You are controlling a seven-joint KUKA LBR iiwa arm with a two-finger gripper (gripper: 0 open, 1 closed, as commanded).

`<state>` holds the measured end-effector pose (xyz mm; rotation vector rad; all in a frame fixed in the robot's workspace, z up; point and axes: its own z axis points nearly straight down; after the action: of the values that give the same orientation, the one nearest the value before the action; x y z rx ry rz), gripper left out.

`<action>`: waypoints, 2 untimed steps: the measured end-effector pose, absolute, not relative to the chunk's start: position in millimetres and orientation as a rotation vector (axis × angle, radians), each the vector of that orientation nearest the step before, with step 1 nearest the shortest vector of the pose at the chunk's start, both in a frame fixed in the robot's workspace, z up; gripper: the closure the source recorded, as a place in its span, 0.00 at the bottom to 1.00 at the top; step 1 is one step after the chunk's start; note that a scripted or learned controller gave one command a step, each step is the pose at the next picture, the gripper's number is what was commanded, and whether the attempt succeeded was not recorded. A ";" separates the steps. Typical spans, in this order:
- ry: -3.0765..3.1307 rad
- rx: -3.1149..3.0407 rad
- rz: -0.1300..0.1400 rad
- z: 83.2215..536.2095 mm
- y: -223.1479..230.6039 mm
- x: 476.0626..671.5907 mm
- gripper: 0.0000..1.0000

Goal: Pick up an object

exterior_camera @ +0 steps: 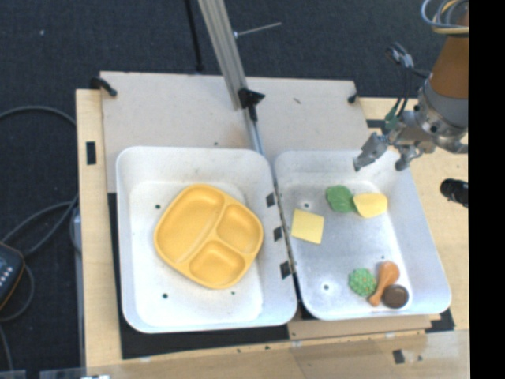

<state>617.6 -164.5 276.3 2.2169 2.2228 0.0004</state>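
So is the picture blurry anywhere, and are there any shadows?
In the camera view the whole picture is a bit soft; the tool at the right bin's top edge looks fuzziest, and I can't tell whether it is open. The light is even, with no strong glare on the white bins. Shadows are faint: a thin one beside the yellow plate and small ones under the toy foods.

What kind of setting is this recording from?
Likely a robot lab bench: two white bins on a board, toy food like a yellow plate and drumstick, and a gripper above.
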 end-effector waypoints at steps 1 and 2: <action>2.223 2.216 0.000 276.4 -164.5 617.6 0.00; 2.222 2.222 -0.005 233.0 -170.9 616.0 0.00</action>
<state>616.0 -170.9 233.0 2.2218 2.2216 -0.0050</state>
